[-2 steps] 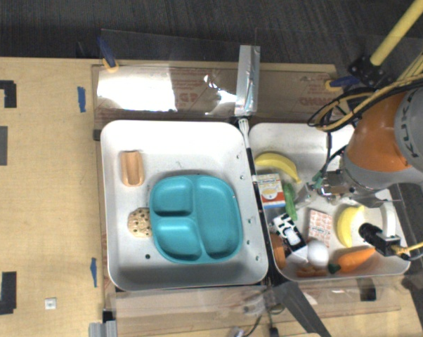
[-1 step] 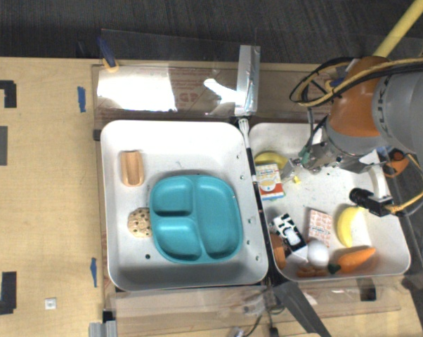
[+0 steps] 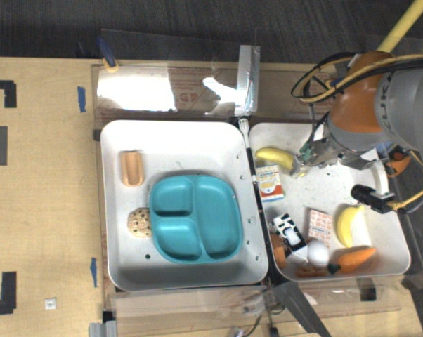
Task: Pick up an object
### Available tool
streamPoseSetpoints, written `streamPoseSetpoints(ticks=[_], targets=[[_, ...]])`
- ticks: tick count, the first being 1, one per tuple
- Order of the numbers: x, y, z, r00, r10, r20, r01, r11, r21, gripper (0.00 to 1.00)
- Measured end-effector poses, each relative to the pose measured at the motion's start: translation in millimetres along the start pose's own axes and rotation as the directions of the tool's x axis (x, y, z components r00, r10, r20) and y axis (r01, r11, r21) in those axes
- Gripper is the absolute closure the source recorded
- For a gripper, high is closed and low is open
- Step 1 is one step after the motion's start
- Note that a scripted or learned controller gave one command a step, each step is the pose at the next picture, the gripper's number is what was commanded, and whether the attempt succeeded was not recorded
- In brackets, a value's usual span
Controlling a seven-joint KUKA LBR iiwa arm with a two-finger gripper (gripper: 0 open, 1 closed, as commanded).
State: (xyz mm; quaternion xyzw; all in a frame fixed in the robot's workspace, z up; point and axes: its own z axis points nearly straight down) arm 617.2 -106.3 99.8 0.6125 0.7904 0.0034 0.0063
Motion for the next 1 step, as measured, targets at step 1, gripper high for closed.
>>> streamPoseSetpoints(ticks=[1], targets=[[66.9,-15.0,-88.8,1.000,-0.024,-0.005,0.024,1.000,0.005,1.00]])
